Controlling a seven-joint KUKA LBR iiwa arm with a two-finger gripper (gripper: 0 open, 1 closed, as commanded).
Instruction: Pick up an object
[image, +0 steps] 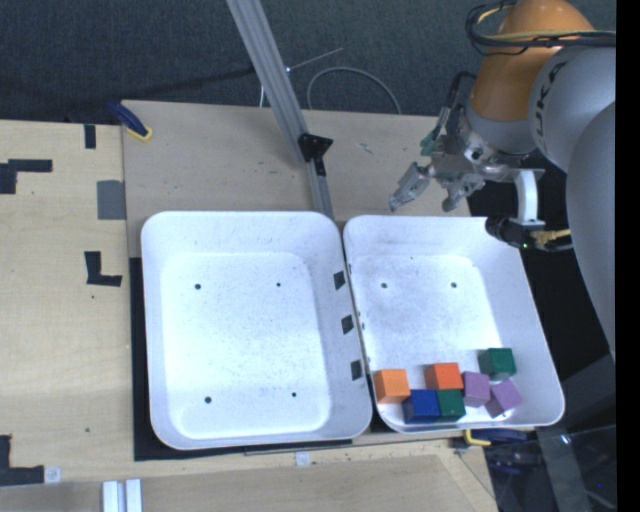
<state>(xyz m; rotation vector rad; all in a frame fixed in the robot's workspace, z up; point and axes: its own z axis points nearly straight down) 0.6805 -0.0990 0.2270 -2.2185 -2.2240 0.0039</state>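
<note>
Several small blocks lie clustered at the near edge of the right bin (500, 270): an orange block (392, 384), a second orange block (443, 376), a blue block (423, 404), a green block (451, 403), a dark green block (497, 361) and two purple blocks (477, 386) (506, 396). My gripper (430, 195) hangs above the far rim of the right bin, well away from the blocks. Its fingers are spread open and nothing is between them.
The left bin (160, 300) stands beside the right one, their rims touching in the middle. A slanted metal bar (275, 75) runs from the top down to the bins' far junction. A thin cable loop (350, 90) lies on the bench behind.
</note>
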